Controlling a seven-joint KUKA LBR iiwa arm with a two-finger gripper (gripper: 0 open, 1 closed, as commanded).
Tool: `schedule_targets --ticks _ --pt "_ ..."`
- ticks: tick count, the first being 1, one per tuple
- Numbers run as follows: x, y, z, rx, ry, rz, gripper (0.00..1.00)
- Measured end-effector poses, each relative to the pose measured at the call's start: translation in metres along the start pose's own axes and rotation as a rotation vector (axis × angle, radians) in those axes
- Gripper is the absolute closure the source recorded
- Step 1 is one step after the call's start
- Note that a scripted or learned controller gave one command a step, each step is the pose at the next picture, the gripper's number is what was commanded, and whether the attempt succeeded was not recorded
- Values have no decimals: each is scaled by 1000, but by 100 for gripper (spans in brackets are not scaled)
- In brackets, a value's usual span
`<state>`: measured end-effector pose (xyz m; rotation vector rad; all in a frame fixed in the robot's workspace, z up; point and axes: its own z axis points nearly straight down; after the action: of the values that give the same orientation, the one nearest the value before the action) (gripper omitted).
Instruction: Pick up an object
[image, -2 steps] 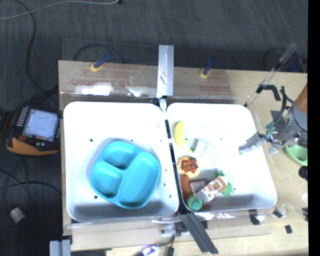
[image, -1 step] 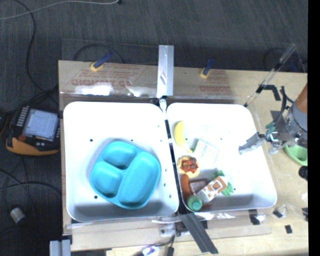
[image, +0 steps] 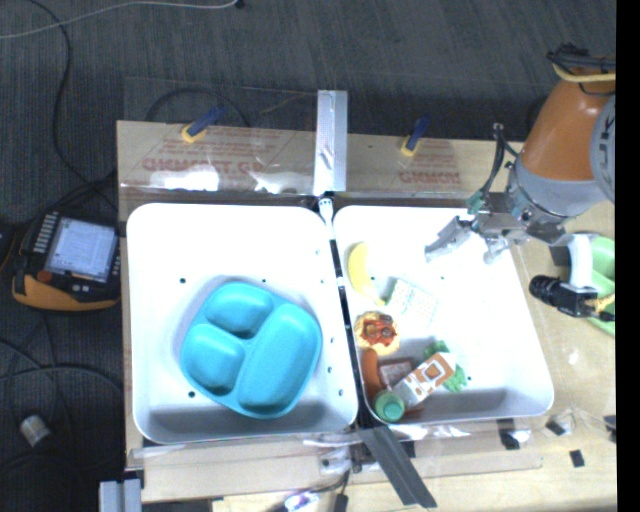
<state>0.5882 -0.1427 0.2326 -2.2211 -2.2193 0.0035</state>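
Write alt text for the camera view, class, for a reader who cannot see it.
A grey and orange robot arm's gripper hovers open over the right white bin, which holds a banana and small packaged items. The left white bin holds a blue divided tray.

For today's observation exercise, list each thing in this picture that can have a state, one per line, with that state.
Tool: above the right bin's upper right part, fingers spread, nothing between them.
Blue tray: right way up in the left bin, compartments bare.
Banana: lying flat against the right bin's left wall.
Bottle: on its side, green cap toward the bin's near left corner.
Handheld unit: screen lit, on the floor left of the bench.
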Motion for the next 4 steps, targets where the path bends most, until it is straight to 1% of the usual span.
schedule_targets --ticks 1,2,3,4 --pt "45 20 78 1 -1 45 0" --pt "84 39 49 0 -3 -112 0" --pt "65 27 -29 -2 -2 -140 0" --pt "74 5 50 1 -1 -69 0"
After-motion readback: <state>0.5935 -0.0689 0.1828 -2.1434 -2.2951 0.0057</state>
